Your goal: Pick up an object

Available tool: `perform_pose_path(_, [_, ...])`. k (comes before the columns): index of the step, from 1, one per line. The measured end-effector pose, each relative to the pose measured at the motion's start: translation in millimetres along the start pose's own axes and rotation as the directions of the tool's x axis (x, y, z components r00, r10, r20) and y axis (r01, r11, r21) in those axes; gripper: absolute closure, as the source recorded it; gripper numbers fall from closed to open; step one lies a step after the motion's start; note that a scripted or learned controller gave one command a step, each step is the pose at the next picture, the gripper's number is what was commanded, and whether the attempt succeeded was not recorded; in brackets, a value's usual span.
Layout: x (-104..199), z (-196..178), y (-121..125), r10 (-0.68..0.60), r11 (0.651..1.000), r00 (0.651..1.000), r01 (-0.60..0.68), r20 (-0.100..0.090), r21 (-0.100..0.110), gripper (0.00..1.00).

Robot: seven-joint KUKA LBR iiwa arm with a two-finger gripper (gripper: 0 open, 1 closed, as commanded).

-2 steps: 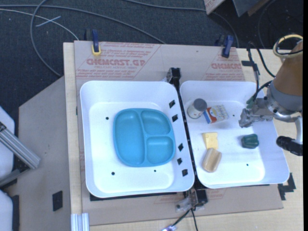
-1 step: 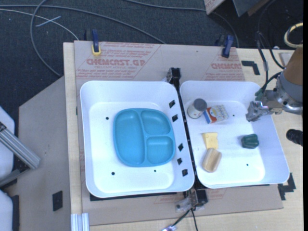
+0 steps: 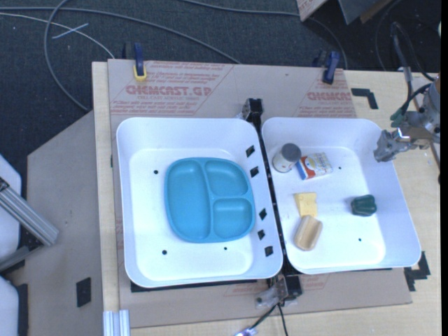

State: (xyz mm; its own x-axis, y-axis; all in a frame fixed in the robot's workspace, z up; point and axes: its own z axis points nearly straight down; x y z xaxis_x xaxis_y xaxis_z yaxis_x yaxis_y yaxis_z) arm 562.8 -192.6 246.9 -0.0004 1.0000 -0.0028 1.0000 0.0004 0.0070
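The right bin holds several small objects: a grey can lying on its side, a small red and white carton, a yellow block, a tan bread-like roll and a dark green lump. The left bin holds a blue divided plate. My gripper hangs at the right bin's far right rim, above and to the right of the green lump, touching none of the objects.
Black clips run along the divider between the two bins. Blue and yellow clamps hold the board at the back edge. Cables lie on the dark floor behind, and a metal bar juts in at the left.
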Motion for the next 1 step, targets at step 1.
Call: perform_pose_path(1, [44.1, 5.1, 6.7, -0.005, 1.000, 1.000, 0.005, -0.005, 0.007, 1.00])
